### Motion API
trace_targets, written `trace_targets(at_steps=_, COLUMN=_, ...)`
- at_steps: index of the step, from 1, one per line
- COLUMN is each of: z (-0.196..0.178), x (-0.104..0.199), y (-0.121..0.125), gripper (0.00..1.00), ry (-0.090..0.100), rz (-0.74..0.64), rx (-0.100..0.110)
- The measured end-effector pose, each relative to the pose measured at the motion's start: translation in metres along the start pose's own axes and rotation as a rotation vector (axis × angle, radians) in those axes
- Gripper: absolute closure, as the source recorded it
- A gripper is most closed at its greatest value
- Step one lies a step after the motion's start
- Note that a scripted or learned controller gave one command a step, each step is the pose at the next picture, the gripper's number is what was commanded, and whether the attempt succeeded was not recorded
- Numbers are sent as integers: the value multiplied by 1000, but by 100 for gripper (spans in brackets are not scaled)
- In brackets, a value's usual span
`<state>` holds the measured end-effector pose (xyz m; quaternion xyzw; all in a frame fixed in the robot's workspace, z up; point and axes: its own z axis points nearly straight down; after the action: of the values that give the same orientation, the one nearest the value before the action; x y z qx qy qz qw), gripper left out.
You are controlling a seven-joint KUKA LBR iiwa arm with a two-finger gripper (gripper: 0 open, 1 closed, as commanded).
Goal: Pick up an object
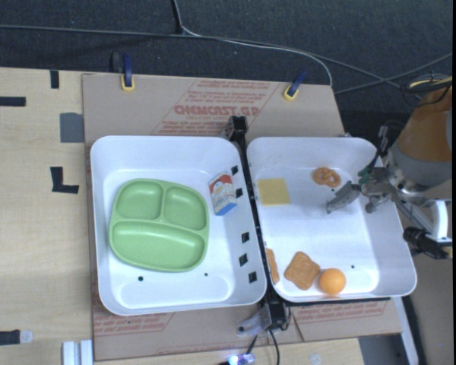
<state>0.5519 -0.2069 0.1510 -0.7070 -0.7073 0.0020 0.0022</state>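
1. The arm came in from the right, its orange band above the right bin's far right corner
2. The hand hung over the right bin, near its right wall, and its dark fingers pointed left toward the bin's middle
3. Nothing lay between the fingers; how wide they stood could not be told
4. A pretzel lay just up and left of the fingertips, near but apart from them
5. A yellow square lay by the right bin's left wall
6. Along the right bin's near edge sat a waffle with an orange just beside it on the right, and a brown piece against the left wall
7. The left bin held a green plate with three compartments, and a small carton stood beside it near the right wall
8. Both bins rested on a cardboard sheet on the table, with two clamps at the sheet's far edge
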Motion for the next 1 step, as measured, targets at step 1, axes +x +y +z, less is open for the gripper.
trace_targets(at_steps=1, z=46, x=-3, y=5, gripper=0, ry=0, rz=-1, rx=-1)
